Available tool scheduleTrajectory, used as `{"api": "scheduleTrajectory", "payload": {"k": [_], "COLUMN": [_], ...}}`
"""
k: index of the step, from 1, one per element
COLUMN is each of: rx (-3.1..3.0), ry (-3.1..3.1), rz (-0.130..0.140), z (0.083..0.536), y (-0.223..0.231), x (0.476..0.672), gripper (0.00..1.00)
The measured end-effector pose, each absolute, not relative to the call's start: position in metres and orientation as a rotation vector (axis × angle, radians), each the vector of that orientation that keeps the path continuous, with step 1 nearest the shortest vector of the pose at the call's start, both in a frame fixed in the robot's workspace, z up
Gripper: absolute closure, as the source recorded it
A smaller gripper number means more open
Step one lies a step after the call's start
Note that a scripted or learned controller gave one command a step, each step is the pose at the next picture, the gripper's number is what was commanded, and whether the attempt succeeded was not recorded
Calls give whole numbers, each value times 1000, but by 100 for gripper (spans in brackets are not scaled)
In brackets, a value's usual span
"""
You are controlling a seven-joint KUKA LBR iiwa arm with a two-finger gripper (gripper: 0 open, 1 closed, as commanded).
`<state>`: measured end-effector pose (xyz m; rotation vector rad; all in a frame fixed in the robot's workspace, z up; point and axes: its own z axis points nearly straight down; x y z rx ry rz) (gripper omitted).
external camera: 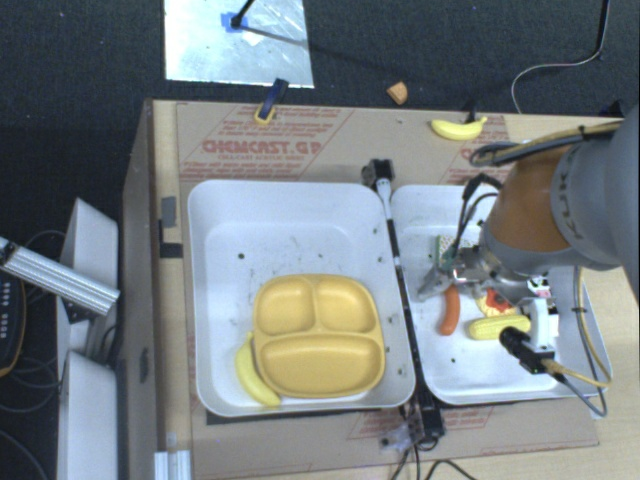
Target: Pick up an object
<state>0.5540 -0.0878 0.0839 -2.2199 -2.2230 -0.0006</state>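
In the right bin [470, 388], an orange sausage-shaped toy [450, 314] lies upright-lengthwise near the bin's left wall. To its right lies a small yellow banana-like piece [497, 327], with a red and orange piece [497, 301] just above it. A green and white item [444, 247] sits further back. My gripper [440, 280] hangs low over the bin's left part, right at the top end of the orange toy. The grey arm with its orange band [528, 210] covers the bin's back right.
The left bin [290, 208] holds a yellow divided plate [318, 333] and a banana [252, 373] tucked at the plate's lower left. A black divider [393, 243] runs between the bins. Another banana [457, 127] lies on the cardboard behind the right bin.
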Motion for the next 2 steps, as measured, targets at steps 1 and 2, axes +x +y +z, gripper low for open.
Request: {"api": "scheduleTrajectory", "payload": {"k": [1, 2], "rx": [-2220, -2218], "ry": [-2225, -2226], "rz": [-3, -5], "z": [94, 185], "y": [-88, -1], "x": [555, 569], "gripper": [100, 100]}}
